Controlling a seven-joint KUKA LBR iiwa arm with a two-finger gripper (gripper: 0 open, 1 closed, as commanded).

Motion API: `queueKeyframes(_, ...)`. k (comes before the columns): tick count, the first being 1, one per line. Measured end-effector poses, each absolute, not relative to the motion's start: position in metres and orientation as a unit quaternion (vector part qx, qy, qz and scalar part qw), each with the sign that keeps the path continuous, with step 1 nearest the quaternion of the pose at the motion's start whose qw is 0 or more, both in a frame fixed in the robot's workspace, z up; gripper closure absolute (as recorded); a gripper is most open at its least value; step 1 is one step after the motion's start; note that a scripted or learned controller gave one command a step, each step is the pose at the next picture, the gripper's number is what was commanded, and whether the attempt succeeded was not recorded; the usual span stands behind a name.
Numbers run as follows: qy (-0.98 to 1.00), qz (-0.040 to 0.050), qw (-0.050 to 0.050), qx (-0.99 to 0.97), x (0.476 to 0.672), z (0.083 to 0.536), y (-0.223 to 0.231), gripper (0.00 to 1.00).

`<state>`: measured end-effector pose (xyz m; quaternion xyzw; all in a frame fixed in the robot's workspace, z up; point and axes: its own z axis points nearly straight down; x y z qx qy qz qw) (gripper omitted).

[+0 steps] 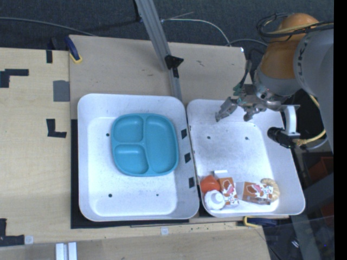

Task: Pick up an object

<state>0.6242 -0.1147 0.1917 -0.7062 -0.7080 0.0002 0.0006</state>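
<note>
From above, the counter (124, 69) carries two shallow white bins side by side. The left bin (95, 194) holds one thing, a teal divided plate (145, 144) with three compartments, lying flat toward the bin's far half. The right bin (238, 145) holds a small cluster pressed against its near wall: one orange-red rounded object (210, 184), one white rounded object (214, 200) just in front of it and touching it, one small packet printed in red and white (229, 192) just beside those two, and one flat brown and red packet (261, 191) near the bin's near right corner, a little apart from the rest. That makes four loose objects, all well apart from the gripper (235, 111), which hangs over the far end of the right bin with its fingers (224, 111) spread wide and nothing between them. The grey arm (303, 53) with its orange band enters from the right above that bin. One slanted metal post (154, 26) crosses the counter's far side and ends at the gap between the bins, beside the gripper but not touching it.
</note>
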Motion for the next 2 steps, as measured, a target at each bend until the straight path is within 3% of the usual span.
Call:
queueKeyframes(1, -0.708, 0.0002, 0.001, -0.706, 0.624, 0.192, -0.115, 0.00)
queueKeyframes(2, -0.708, 0.0025, 0.002, -0.707, 0.627, 0.142, -0.123, 0.00)
